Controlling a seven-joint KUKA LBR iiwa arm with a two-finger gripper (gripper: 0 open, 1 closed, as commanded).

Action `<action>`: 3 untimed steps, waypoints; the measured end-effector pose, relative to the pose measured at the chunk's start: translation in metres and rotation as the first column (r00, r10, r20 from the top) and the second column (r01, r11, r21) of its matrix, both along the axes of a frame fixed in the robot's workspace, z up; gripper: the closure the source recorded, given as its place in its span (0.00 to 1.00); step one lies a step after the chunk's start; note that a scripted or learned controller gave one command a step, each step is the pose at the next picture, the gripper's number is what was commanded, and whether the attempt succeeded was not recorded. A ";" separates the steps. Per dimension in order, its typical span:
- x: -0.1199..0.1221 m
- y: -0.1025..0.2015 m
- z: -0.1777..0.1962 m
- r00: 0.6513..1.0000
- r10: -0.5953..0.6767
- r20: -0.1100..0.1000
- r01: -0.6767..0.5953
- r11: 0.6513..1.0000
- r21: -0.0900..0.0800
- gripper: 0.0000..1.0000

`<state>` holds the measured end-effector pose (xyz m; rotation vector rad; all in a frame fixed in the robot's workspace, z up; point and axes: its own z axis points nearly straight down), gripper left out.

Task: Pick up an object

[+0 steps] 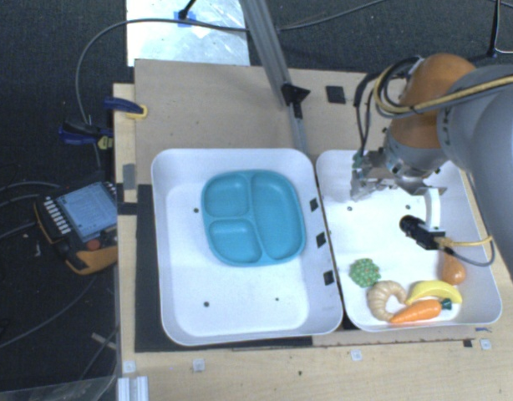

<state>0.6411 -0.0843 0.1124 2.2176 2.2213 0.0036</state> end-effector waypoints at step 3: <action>0.006 0.003 0.158 1.000 0.004 0.003 -0.004 1.000 0.000 1.00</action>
